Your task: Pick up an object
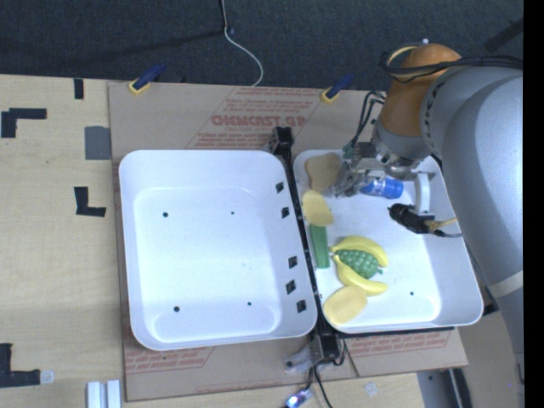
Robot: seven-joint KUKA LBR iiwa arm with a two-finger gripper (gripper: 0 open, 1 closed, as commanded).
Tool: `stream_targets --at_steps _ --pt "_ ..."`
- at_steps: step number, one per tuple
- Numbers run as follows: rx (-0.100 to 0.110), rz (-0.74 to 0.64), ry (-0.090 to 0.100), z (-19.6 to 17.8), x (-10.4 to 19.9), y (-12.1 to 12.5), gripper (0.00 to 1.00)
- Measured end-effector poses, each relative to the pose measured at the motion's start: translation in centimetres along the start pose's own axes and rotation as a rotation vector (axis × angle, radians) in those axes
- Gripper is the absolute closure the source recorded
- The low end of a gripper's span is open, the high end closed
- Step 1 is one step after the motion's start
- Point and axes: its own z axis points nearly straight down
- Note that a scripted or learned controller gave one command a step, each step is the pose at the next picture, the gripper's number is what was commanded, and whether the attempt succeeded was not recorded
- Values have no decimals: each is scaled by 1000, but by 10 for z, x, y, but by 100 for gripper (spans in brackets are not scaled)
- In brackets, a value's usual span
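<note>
so far nothing is lifted: your claw (350,179) hangs low in the right bin (442,308) near a blue object (382,188), its grip unreadable, so the pick remains.

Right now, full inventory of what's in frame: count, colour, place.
bins: 2, white, side by side on the bench
yellow pieces: 2, pale yellow, right bin beside the divider, one mid, one at the near corner
green stick: 1, green, right bin along the divider
banana: 1, yellow, right bin middle, under a dark green piece
tan piece: 1, tan, right bin far corner
blue object: 1, blue, right bin far side, by the gripper
clips: 2, blue and yellow, board's far edge
gripper: 1, grey, over the right bin's far side
</note>
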Motion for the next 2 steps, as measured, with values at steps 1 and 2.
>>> stream_targets --at_steps 1,2 --pt "1 0 -1 1 0 0 0" --pt "-7 -4 0 -96 116 -28 0"
